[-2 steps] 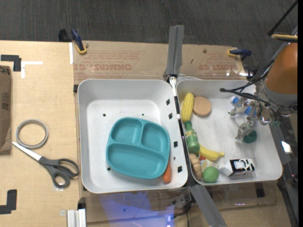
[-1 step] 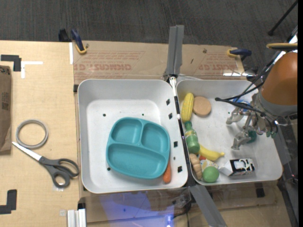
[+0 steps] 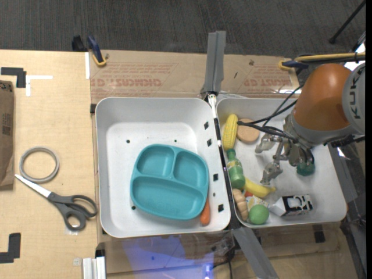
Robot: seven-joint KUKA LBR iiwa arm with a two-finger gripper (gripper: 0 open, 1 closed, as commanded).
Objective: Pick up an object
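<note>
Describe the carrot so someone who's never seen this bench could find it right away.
Start at the left white bin, the one holding the teal divided plate. Look at the plate's lower right edge, near the wall shared with the other bin. The carrot is the small orange stick lying there, the only orange item in that bin.

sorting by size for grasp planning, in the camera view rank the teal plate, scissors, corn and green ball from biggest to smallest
1. teal plate, by far the largest
2. scissors
3. corn
4. green ball, the smallest
All lie at about bench level, so nearness to the camera hardly affects the order.
</note>
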